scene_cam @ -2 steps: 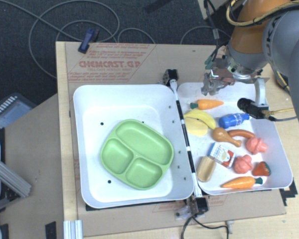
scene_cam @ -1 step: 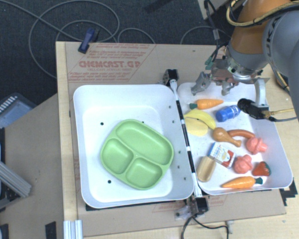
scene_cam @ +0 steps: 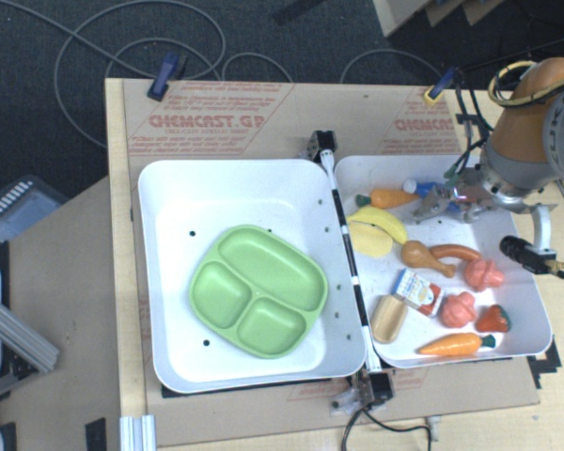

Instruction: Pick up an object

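The right bin (scene_cam: pixel 531 341) holds several toy foods: a yellow banana (scene_cam: pixel 380 222), a small orange piece (scene_cam: pixel 392 197), a brown drumstick (scene_cam: pixel 423 256), a sausage (scene_cam: pixel 457 251), two pink pieces (scene_cam: pixel 485 272) (scene_cam: pixel 458 309), a red strawberry (scene_cam: pixel 493 319), a carrot (scene_cam: pixel 450 346), a bread roll (scene_cam: pixel 388 318) and a red-and-white packet (scene_cam: pixel 417 291). My gripper (scene_cam: pixel 454 201) hangs low over the far part of this bin, just right of the orange piece and a small blue item (scene_cam: pixel 415 188). Nothing shows in its grasp.
The left bin (scene_cam: pixel 169 205) bears a green three-compartment plate (scene_cam: pixel 257 291). A black part (scene_cam: pixel 529 255) juts over the right bin's right side. The grey arm with its orange band (scene_cam: pixel 531 111) comes in from the upper right. Cables lie beyond the bench.
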